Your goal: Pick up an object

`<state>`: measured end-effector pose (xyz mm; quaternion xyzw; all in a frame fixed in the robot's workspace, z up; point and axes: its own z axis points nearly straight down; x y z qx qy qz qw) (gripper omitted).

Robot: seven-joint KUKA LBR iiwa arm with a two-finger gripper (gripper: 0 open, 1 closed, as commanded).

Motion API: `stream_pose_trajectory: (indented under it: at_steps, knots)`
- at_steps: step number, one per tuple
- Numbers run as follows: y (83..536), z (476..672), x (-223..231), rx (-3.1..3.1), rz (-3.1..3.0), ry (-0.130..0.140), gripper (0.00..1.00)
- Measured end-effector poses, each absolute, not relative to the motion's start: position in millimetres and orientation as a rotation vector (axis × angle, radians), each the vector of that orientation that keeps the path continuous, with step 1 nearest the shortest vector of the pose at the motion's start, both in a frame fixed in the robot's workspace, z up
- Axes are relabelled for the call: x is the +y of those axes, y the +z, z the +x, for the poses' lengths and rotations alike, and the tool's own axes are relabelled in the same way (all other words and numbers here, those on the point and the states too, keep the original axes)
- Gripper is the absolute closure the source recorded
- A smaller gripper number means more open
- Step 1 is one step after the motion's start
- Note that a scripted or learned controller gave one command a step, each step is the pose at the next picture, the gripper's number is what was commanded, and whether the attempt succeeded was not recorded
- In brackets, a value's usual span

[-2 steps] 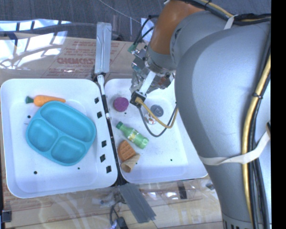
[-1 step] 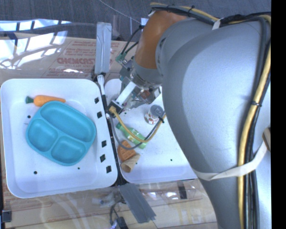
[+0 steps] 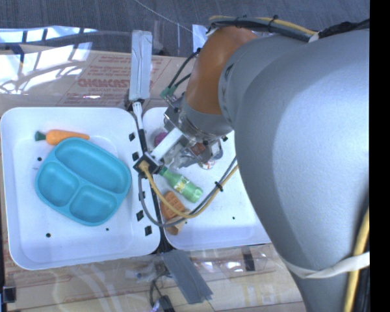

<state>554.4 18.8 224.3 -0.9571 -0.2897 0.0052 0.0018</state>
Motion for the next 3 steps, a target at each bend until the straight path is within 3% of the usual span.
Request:
stream_pose_trajectory:
  at_steps: [1,2,3]
  knots:
    - [187.4,503.4,65.4,-0.951,-2.989,0.023,1.0]
    - [170.3,475.6,120.1,-0.667,-3.067,0.019,1.0]
    - [174.4,475.7,112.4,-0.968,-2.983,0.02,1.0]
